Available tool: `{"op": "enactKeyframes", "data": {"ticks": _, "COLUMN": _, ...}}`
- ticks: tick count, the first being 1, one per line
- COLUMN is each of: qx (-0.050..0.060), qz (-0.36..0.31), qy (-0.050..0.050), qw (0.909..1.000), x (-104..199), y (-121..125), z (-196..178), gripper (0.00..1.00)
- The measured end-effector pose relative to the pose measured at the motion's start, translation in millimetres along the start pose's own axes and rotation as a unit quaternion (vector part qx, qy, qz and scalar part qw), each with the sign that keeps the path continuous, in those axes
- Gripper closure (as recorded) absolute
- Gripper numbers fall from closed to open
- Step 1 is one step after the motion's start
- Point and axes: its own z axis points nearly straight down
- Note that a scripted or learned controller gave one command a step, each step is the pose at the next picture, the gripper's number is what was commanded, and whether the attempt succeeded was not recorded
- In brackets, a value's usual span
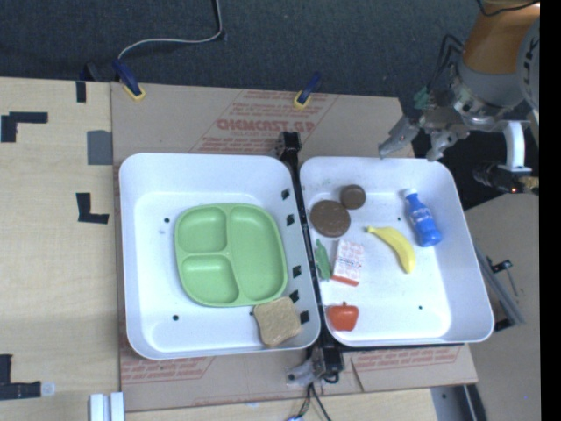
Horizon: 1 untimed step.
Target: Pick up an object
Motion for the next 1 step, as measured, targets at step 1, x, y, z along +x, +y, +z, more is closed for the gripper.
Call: {"op": "enactKeyframes", "data": {"ticks": 1, "qx": 0.002, "qz": 0.001, "qy": 0.0, "qw": 1.0, "x": -78.4, "y": -19.4, "z": 117.6, "gripper": 0.0}}
